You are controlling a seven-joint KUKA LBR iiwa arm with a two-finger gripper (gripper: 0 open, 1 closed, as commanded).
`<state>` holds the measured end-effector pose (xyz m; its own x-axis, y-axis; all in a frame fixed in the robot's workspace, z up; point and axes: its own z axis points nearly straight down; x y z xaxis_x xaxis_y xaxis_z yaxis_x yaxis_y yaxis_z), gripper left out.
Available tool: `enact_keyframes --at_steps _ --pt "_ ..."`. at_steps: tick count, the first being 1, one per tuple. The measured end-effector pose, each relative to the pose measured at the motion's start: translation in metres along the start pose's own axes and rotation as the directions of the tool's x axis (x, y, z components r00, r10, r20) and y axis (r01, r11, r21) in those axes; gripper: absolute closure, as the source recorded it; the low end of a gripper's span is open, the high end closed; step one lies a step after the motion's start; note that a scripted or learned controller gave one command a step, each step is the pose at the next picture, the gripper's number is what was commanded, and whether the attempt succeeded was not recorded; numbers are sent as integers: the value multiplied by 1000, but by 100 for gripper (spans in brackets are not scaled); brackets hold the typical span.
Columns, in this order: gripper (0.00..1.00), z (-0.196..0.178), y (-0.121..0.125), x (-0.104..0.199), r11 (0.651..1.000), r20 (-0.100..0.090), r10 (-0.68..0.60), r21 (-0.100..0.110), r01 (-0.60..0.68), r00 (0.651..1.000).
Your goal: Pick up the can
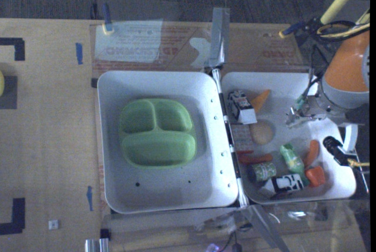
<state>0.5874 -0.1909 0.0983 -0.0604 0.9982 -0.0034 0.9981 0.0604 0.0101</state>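
Note:
The can (265,171) is small with a green label and lies on its side near the front of the right bin (294,81). It sits between a red pepper (255,158) behind it and a black-and-white carton (287,184) in front. My gripper (297,116) hangs over the right half of that bin, up and to the right of the can and well apart from it. The grey arm with its orange band (348,69) reaches in from the right. Nothing is visibly held.
The right bin also holds a second small carton (241,107), an orange carrot piece (261,98), a beige round item (262,133), a green bottle (289,157) and orange-red pieces (313,164). A green divided plate (157,133) lies in the left bin (111,186).

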Motion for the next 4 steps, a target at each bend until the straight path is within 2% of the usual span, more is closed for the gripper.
enact_keyframes --at_steps 1,2,3,4 --pt "100 -189 82 4 997 0 82 6 -82 997" --pt "100 -124 82 8 1000 -3 -19 10 19 1000" --pt "100 -125 83 28 987 -1 159 11 -159 987" --pt "0 -125 83 28 987 -1 159 11 -159 987"
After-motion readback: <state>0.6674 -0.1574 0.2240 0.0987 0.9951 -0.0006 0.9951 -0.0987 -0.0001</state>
